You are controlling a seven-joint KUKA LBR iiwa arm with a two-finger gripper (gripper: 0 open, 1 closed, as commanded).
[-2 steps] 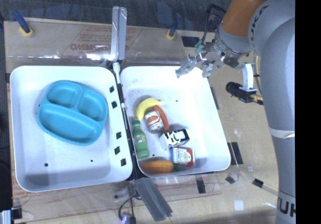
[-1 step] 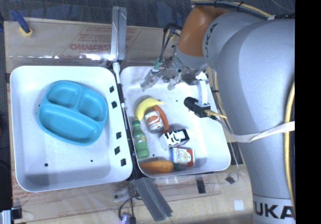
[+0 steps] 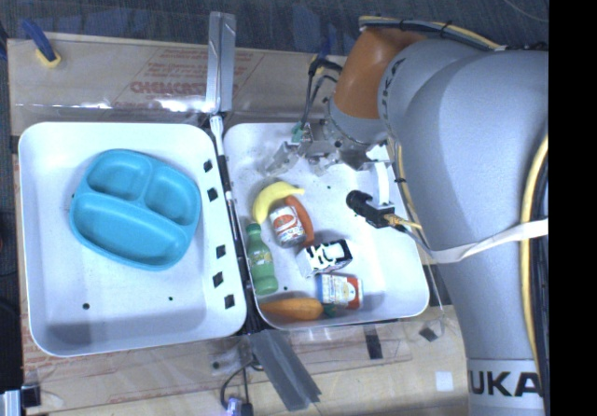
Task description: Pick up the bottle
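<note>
The approach seems underway: the gripper (image 3: 297,151), its fingers spread and empty, sits at the right white bin's (image 3: 410,288) far end, needing to descend onto the green plastic bottle (image 3: 259,259) along the left wall.

**Arm bends down, gripper low**

The big grey arm (image 3: 466,172) comes in from the right side. It has an orange band (image 3: 359,78) just above the wrist. The wrist tips down and to the left. The gripper (image 3: 297,151) sits at the end, small and shiny. Its tips are too blurry to make out.
</note>
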